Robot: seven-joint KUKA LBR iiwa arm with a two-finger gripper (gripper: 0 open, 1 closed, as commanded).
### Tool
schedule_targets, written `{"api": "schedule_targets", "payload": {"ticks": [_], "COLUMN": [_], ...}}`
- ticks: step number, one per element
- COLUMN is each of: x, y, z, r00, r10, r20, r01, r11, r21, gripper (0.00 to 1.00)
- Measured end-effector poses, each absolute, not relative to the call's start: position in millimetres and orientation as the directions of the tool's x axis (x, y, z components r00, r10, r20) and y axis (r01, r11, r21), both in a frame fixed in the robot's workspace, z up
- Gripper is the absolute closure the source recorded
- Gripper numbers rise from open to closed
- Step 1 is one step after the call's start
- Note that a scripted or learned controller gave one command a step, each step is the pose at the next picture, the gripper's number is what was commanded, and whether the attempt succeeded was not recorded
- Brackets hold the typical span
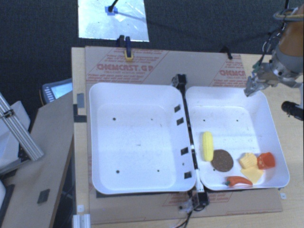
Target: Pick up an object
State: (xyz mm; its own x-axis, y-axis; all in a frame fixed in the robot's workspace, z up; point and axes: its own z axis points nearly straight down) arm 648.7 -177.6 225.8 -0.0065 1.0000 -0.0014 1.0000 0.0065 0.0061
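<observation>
A dark carpet lies behind the surface (pixel 156 63), a pale board with red lettering, and a shiny square sheet (pixel 112 12) sits on the floor at twelve o'clock. Two white bins stand side by side on the board.

The left bin (pixel 97 127) shows bare white floor with a few small dark dots. A row of black clips (pixel 183 122) runs down the seam between the two bins.

The right bin (pixel 228 99) holds all the objects, gathered in its five o'clock corner. Counted from the left:
- one yellow corn (pixel 207 146), lying lengthwise near the seam;
- one brown round disc (pixel 222 160), touching or just beside the corn's lower end;
- one orange carrot (pixel 239 181), along the near wall at six o'clock;
- two yellow pieces (pixel 250 167), stacked or overlapping, so the count is uncertain;
- one red piece (pixel 266 160), touching the yellow ones on their right.

That makes six toys, give or take the yellow pair.

The end effector (pixel 252 85) hangs over the right bin's one o'clock corner, by the far rim, well apart from the pile. Its tip is small and blurred; I cannot tell whether it is released or clenched, and nothing is visible in it.

The task appears barely begun. Every object lies in the bin and none is lifted. What is left, as I judge it, is the whole pick: travel toward five o'clock, descend on one toy, close and raise it. The corn, with free space on its left, looks the easiest target; the crowded yellow and red pieces look harder to grasp singly.
</observation>
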Motion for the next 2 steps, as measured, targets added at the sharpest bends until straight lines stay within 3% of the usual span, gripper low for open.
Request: {"api": "schedule_targets", "payload": {"ticks": [1,2], "x": [600.2,583.2], "y": [-140,-79], "z": [230,159], "r00": [-0.006,-0.009], "r10": [1.0,1.0], "r20": [0.001,0.003], "r01": [1.0,1.0], "r11": [0.006,0.009], "r21": [-0.001,-0.005], "gripper": [1.0,1.0]}}
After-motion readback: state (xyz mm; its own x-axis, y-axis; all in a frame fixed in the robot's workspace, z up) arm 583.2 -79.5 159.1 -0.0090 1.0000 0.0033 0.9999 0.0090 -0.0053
